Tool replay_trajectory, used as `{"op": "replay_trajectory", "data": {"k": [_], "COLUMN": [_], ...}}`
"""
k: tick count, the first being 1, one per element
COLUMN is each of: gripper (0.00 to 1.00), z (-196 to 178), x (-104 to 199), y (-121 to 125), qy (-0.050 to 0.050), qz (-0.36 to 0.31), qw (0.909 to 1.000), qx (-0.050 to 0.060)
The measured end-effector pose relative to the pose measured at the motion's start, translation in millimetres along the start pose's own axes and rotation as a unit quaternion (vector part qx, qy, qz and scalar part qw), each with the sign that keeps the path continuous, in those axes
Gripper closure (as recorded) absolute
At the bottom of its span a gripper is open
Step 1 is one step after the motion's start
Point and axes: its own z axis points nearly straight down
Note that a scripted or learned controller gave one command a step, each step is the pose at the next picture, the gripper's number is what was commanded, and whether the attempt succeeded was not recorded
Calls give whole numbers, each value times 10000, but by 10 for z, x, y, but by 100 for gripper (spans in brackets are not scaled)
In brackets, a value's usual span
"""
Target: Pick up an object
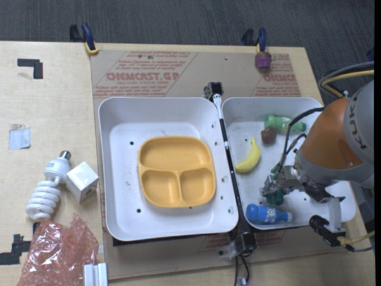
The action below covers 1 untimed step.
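Grey carpet lies beyond your desk [53, 130], which carries two white bins side by side. Your left bin [119, 177] holds a yellow tray [177, 171]. Your right bin [241, 115] holds the things you might lift: a banana [249, 157] near the middle, a green bottle [283, 123] and a small brown piece [269, 136] toward the far side, and a blue bottle [269, 214] lying along the near wall.

You have the arm [336, 142] in over the right bin, and the gripper [275, 187] sits low, just above the blue bottle and to the near side of the banana. Everything in that bin looks to be resting on the bin floor, so judge the pick as not yet made. Whether the jaws are spread or closed you cannot tell here; that end is dark and partly hidden by the wrist. What seems left is the grasp itself, likely on the blue bottle, then a lift clear of the bin.
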Motion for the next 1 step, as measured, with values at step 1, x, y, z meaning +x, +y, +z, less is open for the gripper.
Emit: {"op": "replay_trajectory", "data": {"k": [1], "gripper": [100], "z": [-902], "x": [577], "y": [397], "qy": [-2], "qz": [-19], "qw": [10000], "qx": [4]}}
